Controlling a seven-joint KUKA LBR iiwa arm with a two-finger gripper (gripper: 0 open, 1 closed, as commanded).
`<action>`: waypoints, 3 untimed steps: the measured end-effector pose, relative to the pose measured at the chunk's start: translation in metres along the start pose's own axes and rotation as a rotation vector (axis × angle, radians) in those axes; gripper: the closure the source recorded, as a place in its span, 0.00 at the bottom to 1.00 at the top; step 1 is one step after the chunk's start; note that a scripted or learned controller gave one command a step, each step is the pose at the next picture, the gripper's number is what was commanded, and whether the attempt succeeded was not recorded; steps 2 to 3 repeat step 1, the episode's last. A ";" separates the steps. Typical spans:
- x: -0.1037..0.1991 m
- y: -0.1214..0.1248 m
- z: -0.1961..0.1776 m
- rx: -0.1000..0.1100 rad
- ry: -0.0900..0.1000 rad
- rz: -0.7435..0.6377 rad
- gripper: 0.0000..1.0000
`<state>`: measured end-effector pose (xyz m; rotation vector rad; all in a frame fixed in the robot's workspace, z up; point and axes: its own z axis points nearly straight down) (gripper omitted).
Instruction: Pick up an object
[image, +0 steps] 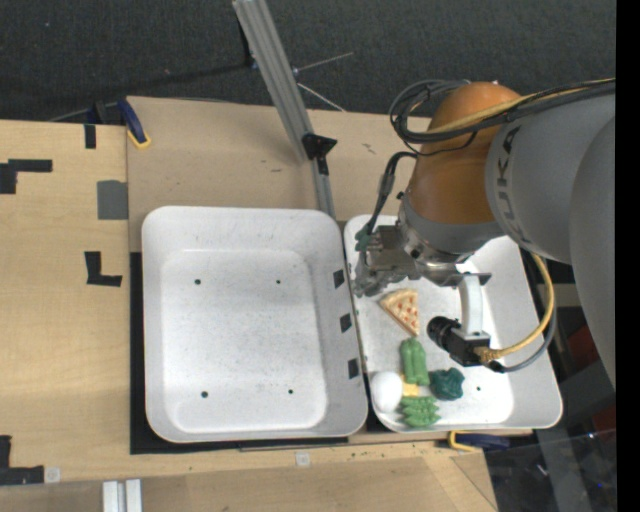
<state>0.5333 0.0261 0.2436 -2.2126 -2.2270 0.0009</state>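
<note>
Arm reaching low over right bin, prob. lining up a pick. Gripper at bin's left rim, grip state unclear. Toys bunched at near-left corner: pizza slice, green veg, white egg.

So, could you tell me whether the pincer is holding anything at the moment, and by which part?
It cannot be told. The pincer is down at the right bin's left edge, just above the pizza slice toy, and nothing shows between its tips.
</note>
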 end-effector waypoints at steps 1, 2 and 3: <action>0.051 0.012 0.011 0.001 -0.001 0.000 1.00; 0.051 0.012 0.011 0.001 -0.001 0.000 1.00; 0.051 0.012 0.011 0.001 -0.001 0.000 1.00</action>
